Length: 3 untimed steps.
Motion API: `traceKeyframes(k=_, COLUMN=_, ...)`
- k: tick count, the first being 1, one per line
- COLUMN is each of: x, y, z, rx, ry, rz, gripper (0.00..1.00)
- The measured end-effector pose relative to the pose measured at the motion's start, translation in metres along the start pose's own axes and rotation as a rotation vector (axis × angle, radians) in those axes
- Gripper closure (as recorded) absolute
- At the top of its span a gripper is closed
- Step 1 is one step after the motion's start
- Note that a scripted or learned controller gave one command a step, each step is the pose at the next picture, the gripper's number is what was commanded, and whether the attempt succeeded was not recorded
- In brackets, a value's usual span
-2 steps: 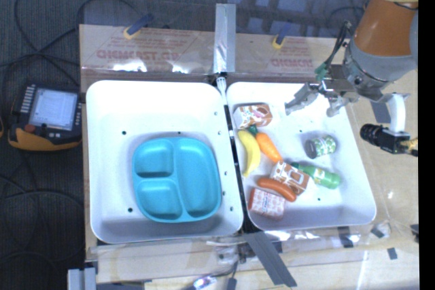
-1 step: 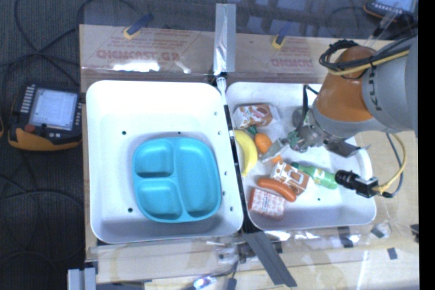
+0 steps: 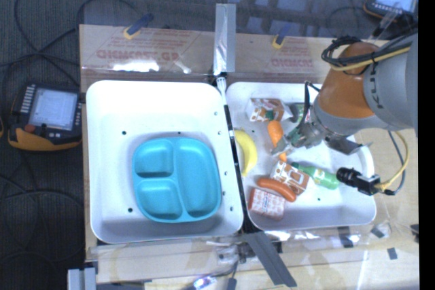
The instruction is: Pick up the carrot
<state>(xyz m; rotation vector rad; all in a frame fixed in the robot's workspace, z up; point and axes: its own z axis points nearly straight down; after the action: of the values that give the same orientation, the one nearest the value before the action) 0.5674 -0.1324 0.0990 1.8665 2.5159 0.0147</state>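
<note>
Reaching in from the right, the gripper [image 3: 297,136] is hanging low over the right bin [image 3: 353,214], just right of the carrot [image 3: 274,133]; whether it is gripping anything cannot be told, since the grey wrist and the orange band [image 3: 343,92] above it are covering much of the tool. The carrot is lying in the upper middle of that bin, its orange body pointing down the frame, and nothing is showing it lifted off the floor. Just above it a small printed packet [image 3: 265,109] is resting. Left of the carrot, a banana [image 3: 246,151] is curving along the bin's left wall. Below the gripper, an orange-and-white carton [image 3: 293,174] is sitting beside a green bottle [image 3: 319,176], a sausage [image 3: 276,188] is lying under the carton, and a red snack pack [image 3: 266,204] is occupying the lower left corner. Farther out, the left bin [image 3: 109,112] is holding a blue divided plate [image 3: 178,177].
</note>
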Motion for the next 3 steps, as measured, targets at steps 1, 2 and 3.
traceKeyframes(k=1, x=0.0, y=0.0, z=0.0, rx=0.0, ry=0.0, rz=0.0, gripper=0.0)
traceKeyframes(k=2, x=0.001, y=0.0, z=-0.008, rx=0.001, ry=0.003, rz=-0.001, gripper=1.0)
traceKeyframes(k=3, x=0.009, y=0.009, z=-0.024, rx=0.013, ry=0.005, rz=-0.069, gripper=1.0)
